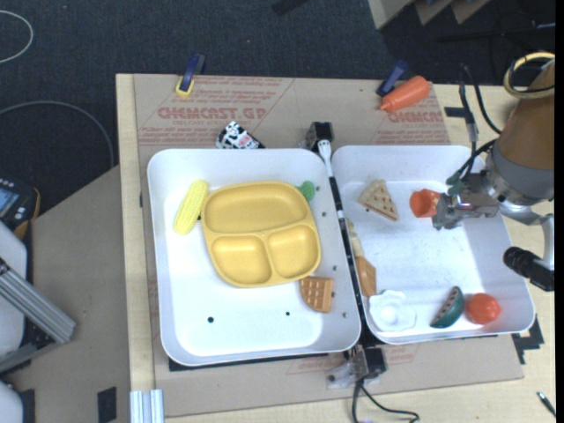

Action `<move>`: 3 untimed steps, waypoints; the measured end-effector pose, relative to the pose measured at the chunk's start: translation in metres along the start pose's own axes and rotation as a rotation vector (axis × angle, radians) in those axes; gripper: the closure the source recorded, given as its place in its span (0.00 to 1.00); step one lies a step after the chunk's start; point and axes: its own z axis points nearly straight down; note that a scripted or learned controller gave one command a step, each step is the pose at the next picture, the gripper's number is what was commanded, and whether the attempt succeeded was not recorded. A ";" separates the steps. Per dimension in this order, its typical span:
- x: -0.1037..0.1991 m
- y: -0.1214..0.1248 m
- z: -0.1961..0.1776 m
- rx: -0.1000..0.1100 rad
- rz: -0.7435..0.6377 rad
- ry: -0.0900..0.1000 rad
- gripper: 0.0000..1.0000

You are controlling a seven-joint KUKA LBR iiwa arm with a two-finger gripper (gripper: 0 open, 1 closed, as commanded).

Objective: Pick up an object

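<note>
My gripper [449, 212] hangs low over the right bin [493, 263], near its back right. Just left of it lies a small red-orange piece [424, 203], close to the gripper or touching it; I cannot tell which. Further left is a tan sandwich wedge [379, 199]. At the bin's front lie a red tomato [482, 307], a watermelon slice [448, 308] and a white piece [390, 312]. A brown piece [365, 275] leans at the bin's left wall.
The left bin [176, 289] holds a yellow divided tray [260, 232], a corn cob [189, 206], a green piece [306, 189] and a waffle [318, 293]. Behind the bins are an orange clamp [405, 93], a blue-yellow clamp [187, 77] and a black-and-white item [236, 137].
</note>
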 end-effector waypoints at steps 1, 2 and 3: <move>0.000 0.002 -0.039 0.000 0.000 0.000 1.00; 0.055 0.015 -0.029 0.007 -0.006 0.005 1.00; 0.109 0.032 -0.022 0.004 -0.006 0.004 1.00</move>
